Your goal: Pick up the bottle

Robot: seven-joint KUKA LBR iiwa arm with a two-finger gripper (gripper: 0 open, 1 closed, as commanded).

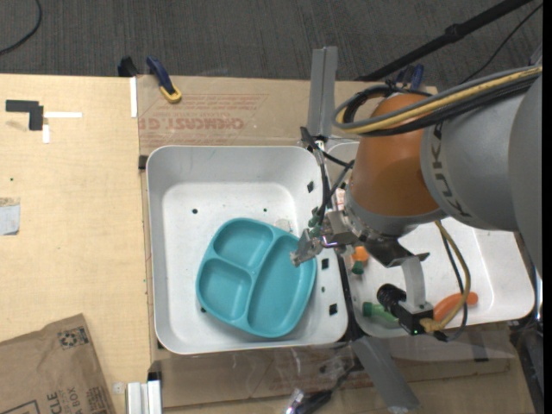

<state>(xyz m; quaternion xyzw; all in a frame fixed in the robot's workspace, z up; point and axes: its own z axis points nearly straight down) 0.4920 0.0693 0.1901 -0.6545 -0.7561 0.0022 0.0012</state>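
Claw (pixel 304 252) hangs over the teal plate (pixel 250 283), at its 3 o'clock rim, left bin (pixel 157 231) | open or closed: you cannot tell | bottle unclear, likeliest the orange piece (pixel 454 303) in right bin (pixel 493 266), between 3 and 4 o'clock of your claw, lying 3-to-9

"KUKA" is partly seen on the grey arm (pixel 483 158); reversed red "CHEMCAST" print is read on the cardboard sheet (pixel 216 115); "BOX" and a recycling sign are seen on the brown carton (pixel 47 365)
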